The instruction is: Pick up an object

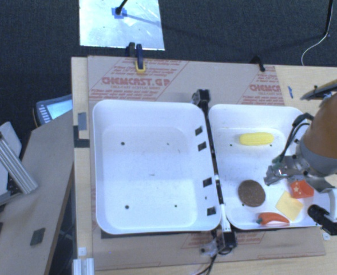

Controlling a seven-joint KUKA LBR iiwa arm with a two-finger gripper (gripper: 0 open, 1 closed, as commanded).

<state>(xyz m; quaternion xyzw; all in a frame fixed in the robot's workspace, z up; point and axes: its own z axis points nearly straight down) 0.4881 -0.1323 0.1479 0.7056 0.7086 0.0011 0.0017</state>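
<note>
The claw [282,171] hangs low in the right bin [231,119], its state impossible to tell from here and nothing seen in its grip; the pick looks not yet made. A brown disc [252,193] lies just below-left of it, a yellow corn cob [256,138] just above-left. The backing board [174,79] reads "CHEMCAST GP".

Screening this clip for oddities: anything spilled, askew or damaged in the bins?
Nothing stands out. The yellow corn, brown disc, yellow wedge and orange carrot lie inside the right bin, none spilled over its rim.
</note>
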